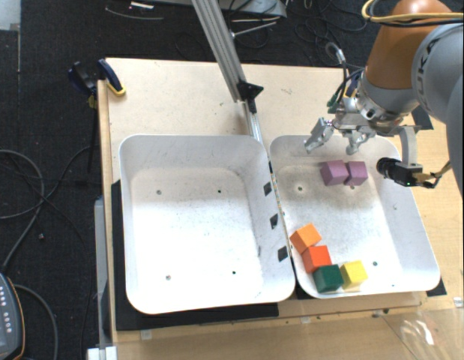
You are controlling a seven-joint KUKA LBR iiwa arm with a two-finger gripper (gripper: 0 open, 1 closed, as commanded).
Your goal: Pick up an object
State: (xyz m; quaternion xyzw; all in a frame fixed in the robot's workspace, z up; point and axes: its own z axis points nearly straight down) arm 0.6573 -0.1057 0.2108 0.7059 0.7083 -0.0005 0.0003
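My gripper (337, 142) hangs over the back of the right bin (400, 235), its two fingers spread apart and open with nothing between them. Just below it lie two purple blocks (344, 172) side by side on the bin floor. Near the bin's front left sit an orange block (306, 237), a red block (316, 257), a green block (328, 277) and a yellow block (354, 273), packed close together.
The left bin (190, 220) stands beside the right one, sharing a middle rim. A slanted metal rail (220, 40) runs from the top down to the bins' back edge. A blue-and-yellow clamp (97, 77) sits at the bench's far left corner.
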